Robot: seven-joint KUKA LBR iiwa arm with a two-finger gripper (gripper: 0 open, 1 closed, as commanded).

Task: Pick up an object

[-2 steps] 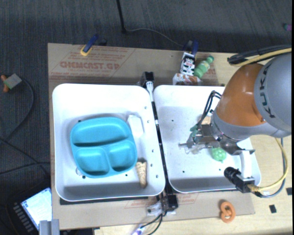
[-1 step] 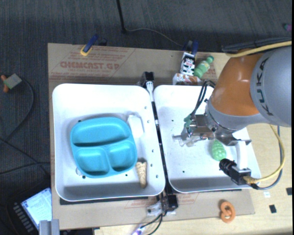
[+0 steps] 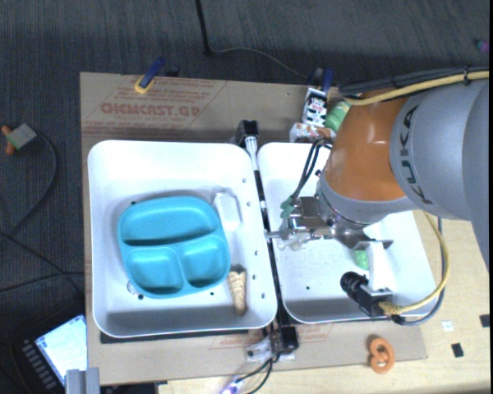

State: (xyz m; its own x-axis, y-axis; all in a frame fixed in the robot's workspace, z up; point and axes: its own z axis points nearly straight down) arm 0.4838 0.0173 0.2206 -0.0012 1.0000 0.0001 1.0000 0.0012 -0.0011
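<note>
A blue divided tray (image 3: 174, 245) lies in the left bin (image 3: 107, 167). A small white object (image 3: 228, 206) rests at the tray's upper right corner, and a cream ridged piece (image 3: 238, 290) lies at its lower right. In the right bin (image 3: 312, 302), a green object (image 3: 361, 259) peeks out from under the arm. My gripper (image 3: 298, 226) hangs low over the right bin's left side, close to the wall between the bins. The grey and orange arm (image 3: 378, 162) hides much of that bin.
The bins sit on a cardboard sheet (image 3: 148, 109) with a blue clamp (image 3: 150, 74) at its top edge. A black clip (image 3: 248, 130) sits between the bins at the top. An orange ring (image 3: 381, 354) lies below the right bin. A yellow cable (image 3: 423, 302) loops at the right.
</note>
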